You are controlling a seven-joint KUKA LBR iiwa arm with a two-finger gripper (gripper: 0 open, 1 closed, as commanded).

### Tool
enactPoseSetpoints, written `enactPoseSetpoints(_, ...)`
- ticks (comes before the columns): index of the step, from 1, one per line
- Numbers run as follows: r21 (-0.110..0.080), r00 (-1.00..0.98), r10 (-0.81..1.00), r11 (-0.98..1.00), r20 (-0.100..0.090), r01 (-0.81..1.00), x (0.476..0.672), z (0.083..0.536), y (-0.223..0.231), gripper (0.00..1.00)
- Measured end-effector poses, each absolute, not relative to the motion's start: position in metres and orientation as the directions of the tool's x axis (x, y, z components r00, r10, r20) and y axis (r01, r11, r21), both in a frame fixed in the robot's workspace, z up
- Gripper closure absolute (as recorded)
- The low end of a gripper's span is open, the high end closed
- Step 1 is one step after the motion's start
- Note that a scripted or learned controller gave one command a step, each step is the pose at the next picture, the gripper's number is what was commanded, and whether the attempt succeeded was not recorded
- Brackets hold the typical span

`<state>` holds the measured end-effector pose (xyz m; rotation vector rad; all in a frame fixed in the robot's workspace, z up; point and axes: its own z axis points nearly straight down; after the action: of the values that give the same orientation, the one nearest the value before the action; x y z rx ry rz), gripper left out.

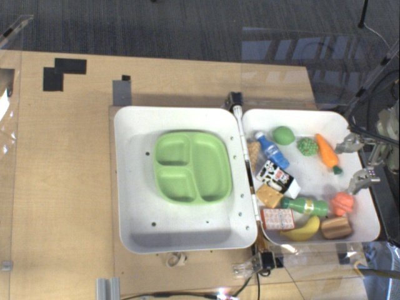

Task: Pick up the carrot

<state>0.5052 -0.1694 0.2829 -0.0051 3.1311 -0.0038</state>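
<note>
My pincer [357,162] hangs over the right edge of the right bin [369,220]. Its two fingers are apart, with nothing between them. The carrot [326,152] lies in the far right part of that bin, just left of my pincer but not touching it. It lies at a slant. Its orange tip points up and to the left, and its small green end points down and to the right, toward my fingers. A bumpy green ball [307,146] sits just left of it. The left bin [125,167] holds a green plate [190,167] with three parts. I think the round orange thing [342,203] below my pincer is a fruit, but it is blurry.
</note>
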Motion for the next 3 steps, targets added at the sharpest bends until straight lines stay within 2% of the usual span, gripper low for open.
enactPoseSetpoints(1,-0.003,-0.998,0.069,0.998,-0.012,0.069,0.537,0.133,-0.207,0.0)
enactPoseSetpoints(2,-0.006,-0.999,-0.04,0.999,-0.018,-0.04,0.529,0.09,-0.206,0.0)
enactPoseSetpoints(3,-0.005,-0.997,0.068,0.998,-0.022,0.068,0.496,0.091,-0.187,0.0)
